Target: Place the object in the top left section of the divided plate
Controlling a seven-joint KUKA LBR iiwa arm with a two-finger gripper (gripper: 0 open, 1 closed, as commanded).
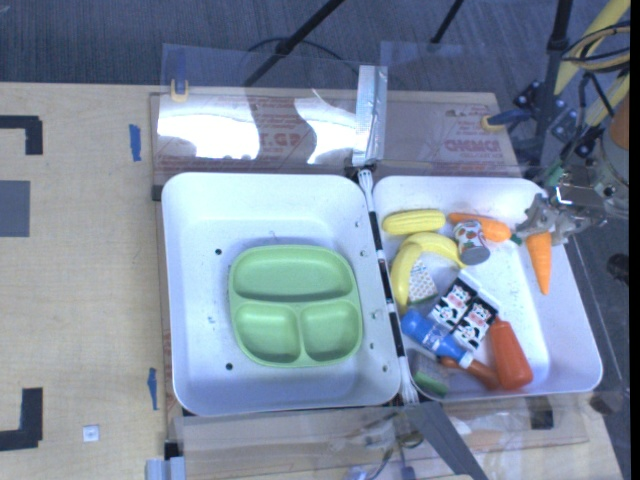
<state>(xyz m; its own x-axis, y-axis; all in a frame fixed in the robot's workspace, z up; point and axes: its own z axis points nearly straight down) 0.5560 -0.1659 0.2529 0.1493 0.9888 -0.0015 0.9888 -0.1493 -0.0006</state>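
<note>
Pale wood covers the counter [80,298], marked with a few black corner shapes and bits of blue tape, and two shallow white bins sit on it side by side. Behind them stand clear plastic panels that catch a bright glare, and dark tripod legs cross the grey floor beyond.

The left bin [190,218] carries a green divided plate [295,303], lying flat near its middle. The plate has one long section across the top and two smaller sections below it, with nothing in any of them.

The right bin [575,353] is crowded. A yellow banana [413,221] lies along its upper left, and a second curved banana [408,263] bends beneath it. Just right of these are a small grey and white round piece [468,241] and an orange item [485,228] lying across. Lower down sit a black and white patterned box [466,311], a blue bottle [432,333] touching it, and a red-orange bottle [510,356] near the bin's lower right. Something green [432,381] shows at the bottom edge.

At the right side of that bin the hand [548,220] hangs over the rim, and an orange carrot [540,260] hangs point down from it, its top caught between the fingers. The carrot is over the right bin's right side, well apart from the plate.
</note>
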